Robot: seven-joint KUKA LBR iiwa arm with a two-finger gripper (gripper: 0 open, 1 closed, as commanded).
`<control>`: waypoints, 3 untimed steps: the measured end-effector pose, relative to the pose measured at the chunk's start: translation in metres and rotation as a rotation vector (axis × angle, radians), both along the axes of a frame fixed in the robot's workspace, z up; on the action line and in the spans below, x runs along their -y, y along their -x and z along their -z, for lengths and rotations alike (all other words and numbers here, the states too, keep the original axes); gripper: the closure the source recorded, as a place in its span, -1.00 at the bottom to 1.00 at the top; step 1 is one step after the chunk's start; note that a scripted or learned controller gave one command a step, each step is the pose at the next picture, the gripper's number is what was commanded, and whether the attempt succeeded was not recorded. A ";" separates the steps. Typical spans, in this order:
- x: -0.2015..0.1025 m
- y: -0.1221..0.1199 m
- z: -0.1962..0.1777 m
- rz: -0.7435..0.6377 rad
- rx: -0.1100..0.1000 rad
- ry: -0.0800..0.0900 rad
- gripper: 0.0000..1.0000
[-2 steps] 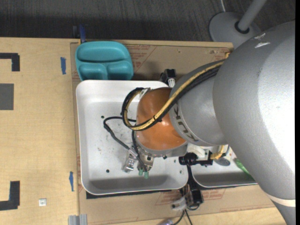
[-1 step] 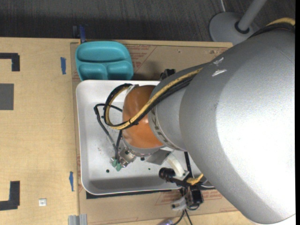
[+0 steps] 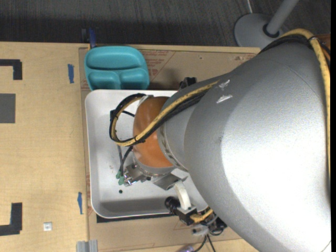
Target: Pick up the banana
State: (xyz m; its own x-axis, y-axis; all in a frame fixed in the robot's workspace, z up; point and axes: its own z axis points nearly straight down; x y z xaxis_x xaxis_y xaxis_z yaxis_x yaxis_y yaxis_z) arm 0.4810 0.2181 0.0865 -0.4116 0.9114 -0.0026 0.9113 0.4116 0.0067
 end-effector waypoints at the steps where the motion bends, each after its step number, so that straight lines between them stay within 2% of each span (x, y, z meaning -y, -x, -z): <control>1: 0.000 0.000 -0.010 -0.001 0.001 0.000 1.00; 3: -0.001 -0.001 -0.029 -0.003 0.004 0.000 1.00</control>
